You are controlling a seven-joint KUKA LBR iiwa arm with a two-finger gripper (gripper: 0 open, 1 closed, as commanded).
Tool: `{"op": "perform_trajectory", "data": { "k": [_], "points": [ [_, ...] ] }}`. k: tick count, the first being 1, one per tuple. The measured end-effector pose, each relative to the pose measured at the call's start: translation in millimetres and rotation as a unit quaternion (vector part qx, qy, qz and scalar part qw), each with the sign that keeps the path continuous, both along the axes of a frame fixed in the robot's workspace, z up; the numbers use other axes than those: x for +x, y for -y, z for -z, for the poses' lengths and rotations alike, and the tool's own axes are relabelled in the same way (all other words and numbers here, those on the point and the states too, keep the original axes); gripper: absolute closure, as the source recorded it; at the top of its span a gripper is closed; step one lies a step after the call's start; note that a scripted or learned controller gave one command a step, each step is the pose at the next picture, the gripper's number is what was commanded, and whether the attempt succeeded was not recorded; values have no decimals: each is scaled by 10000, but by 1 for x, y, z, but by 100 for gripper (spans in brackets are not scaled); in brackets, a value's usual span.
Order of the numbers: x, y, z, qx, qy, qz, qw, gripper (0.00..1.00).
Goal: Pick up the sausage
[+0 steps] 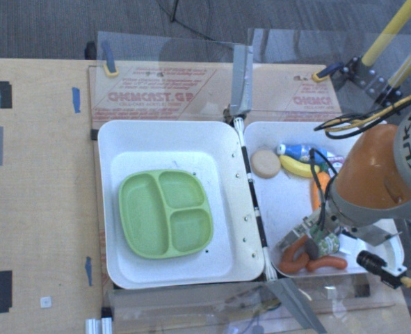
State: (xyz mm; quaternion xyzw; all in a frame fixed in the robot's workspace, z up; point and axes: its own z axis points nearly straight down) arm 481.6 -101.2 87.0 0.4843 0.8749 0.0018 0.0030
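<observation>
While the end effector (316,243) hovers, grip state unclear, the sausage (325,263) lies lengthwise left-right.

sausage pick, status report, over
Gripper low in the right bin, front corner. Sausage lying right beside it, not seen gripped. Second reddish piece crowding the same corner.

Green plate (165,213), yellow banana (295,166), tan cookie (266,163), red-orange sausage (325,263), white bins (115,152)
</observation>
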Motion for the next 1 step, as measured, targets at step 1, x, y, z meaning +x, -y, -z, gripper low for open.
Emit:
{"op": "perform_trajectory", "data": {
  "k": [1],
  "points": [
    [2, 1, -11, -4, 35, 16, 10000, 100]
  ]
}}
